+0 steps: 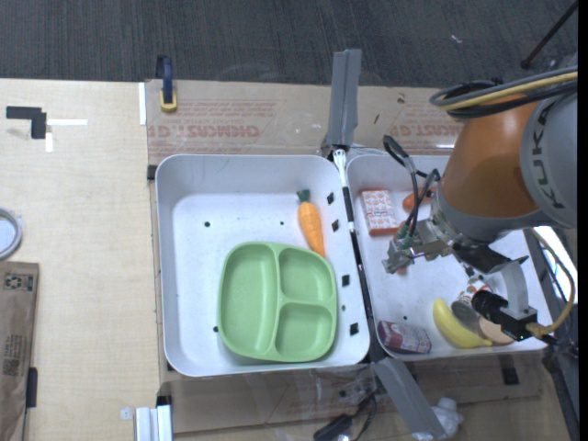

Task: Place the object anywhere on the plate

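The arm is reaching in from the right and hanging over the right bin (pixel 418 361), with the tool (pixel 400 257) pointing down above that bin's bare white floor; whether it is open or closed, I cannot tell, and nothing is showing between its tips. In the left bin (pixel 170 274) a green plate (pixel 276 301) with 3 compartments is lying flat, and a toy carrot (pixel 310 225) is lying just beside its upper right rim, on the bin floor. In the right bin a small red-and-white box (pixel 378 211) is sitting near the top, a banana (pixel 457 327) is lying low on the right, and a flat dark red packet (pixel 402 337) is resting near the bottom left corner. The tabletop (pixel 83 246) is carrying both bins.
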Controlling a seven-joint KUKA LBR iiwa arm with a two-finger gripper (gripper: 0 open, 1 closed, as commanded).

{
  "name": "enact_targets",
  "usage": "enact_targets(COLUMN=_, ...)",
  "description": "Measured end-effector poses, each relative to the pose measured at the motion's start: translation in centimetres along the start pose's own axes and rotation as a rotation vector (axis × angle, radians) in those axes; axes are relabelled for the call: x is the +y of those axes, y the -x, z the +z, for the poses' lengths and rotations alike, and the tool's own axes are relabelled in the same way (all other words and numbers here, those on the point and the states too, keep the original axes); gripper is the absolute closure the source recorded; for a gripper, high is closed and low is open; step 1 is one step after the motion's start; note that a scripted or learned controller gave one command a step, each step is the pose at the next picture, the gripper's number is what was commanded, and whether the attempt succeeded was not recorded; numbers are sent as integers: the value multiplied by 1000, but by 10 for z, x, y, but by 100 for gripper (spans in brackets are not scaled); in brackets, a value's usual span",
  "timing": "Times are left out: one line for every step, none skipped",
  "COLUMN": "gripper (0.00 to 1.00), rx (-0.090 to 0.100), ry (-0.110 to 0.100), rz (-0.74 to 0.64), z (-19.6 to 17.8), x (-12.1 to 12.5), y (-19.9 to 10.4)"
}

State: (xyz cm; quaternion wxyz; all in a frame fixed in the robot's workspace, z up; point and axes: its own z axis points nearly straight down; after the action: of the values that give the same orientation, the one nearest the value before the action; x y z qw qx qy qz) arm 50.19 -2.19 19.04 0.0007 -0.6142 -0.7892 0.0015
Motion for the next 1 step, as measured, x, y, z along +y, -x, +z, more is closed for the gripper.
enact_targets(gripper=100, rx=-2, ry=4, rz=-225, z=-75, x=80, y=66)
